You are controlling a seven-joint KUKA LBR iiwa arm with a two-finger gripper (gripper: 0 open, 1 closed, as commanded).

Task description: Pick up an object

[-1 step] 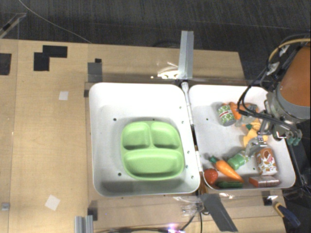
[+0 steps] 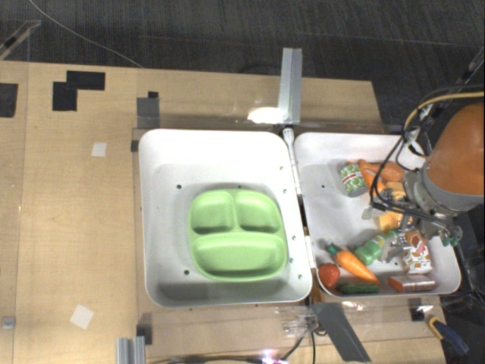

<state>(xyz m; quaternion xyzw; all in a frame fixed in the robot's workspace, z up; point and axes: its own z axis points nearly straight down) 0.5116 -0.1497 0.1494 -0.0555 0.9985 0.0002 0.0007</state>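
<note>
Camera view: arm w/ orange band (image 2: 458, 154) comes in from the right, over the right bin (image 2: 322, 165). Gripper (image 2: 403, 237) is low in that bin, near the green bottle (image 2: 371, 249) and the red-white carton (image 2: 417, 255). Jaw state: can't tell, too blurred and dark. Nothing visibly between the fingers. Along the bin's near side: toy carrot (image 2: 355, 264), tomato (image 2: 328, 274), dark green veg (image 2: 356, 287), red-brown bar (image 2: 411, 283). Small round can (image 2: 352, 179) at the far side. Left bin (image 2: 159, 203) holds a green divided tray (image 2: 238, 234).
</note>
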